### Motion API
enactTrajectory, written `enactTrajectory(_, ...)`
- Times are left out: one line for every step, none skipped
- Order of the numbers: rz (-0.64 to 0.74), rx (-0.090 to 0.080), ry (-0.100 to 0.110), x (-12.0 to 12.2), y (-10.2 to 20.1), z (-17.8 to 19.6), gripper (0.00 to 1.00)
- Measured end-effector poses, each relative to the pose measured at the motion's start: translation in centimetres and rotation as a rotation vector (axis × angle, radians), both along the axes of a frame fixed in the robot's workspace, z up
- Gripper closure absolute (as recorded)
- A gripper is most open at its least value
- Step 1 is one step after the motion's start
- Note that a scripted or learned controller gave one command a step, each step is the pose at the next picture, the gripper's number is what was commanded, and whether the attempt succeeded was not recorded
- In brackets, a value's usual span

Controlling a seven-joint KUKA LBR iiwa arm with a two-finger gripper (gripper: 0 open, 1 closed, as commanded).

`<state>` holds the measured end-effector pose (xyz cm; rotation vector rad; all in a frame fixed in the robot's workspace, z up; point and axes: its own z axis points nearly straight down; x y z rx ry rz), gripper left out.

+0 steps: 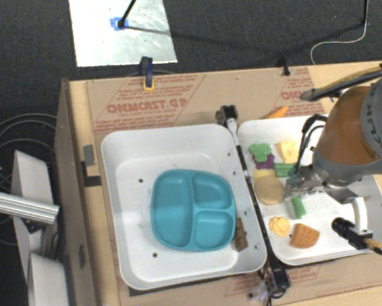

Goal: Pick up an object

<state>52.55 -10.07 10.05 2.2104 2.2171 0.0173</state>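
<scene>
From the overhead camera I see the gripper (296, 187) low in the right white bin (370, 188), among small toy foods; I cannot tell its state. Just below it lies a green stick-shaped piece (297, 206), with a tan round piece (270, 190) to its left. The left white bin (127, 189) holds a teal divided plastic plate (193, 209).

— Any lettering readable?
— Red print on the cardboard sheet (172, 100) lining the bench, behind the left bin: "CHEMCAST GP", upside-on and faint. Repeated further right, near the arm, too broken to read.
— Numbers, labels elsewhere?
— None legible.
</scene>
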Motion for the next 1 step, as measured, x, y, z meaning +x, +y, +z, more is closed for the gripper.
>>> enactTrajectory(0.009,0.001,0.004,2.86,6.12,8.93,1.0)
